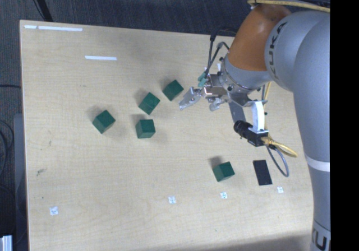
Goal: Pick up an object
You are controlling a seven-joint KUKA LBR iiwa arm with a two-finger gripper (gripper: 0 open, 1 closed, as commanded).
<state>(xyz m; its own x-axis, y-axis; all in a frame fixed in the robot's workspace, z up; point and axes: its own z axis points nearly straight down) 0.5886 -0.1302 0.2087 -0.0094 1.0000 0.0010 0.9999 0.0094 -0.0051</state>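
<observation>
Gripper (190, 98) is hanging over the tabletop (112, 188) just right of the upper green cube (173, 89), fingers pointing left toward it. Fingers are sitting slightly apart with nothing between them; not gripping anything.

Camera view, rest of scene: the arm (291, 37) is reaching in from the right, orange band above the wrist, grey link alongside carrying partial dark lettering, likely "KUKA" but cut off and seen at an angle. A yellow cable is running along the wrist hardware.

Five green cubes are lying on the light wood surface. Three are clustering left of the gripper: the upper one, a middle cube (149, 102) and a lower cube (145, 128). A fourth cube (104, 121) is sitting further left, apart. The fifth cube (224, 171) is sitting alone below the gripper, near a small black rectangle (262, 172).

White tape strip (101, 57) is lying near the top left. Small white square markers (172, 200) are dotting the lower edge; any print on them is too small to read.
</observation>
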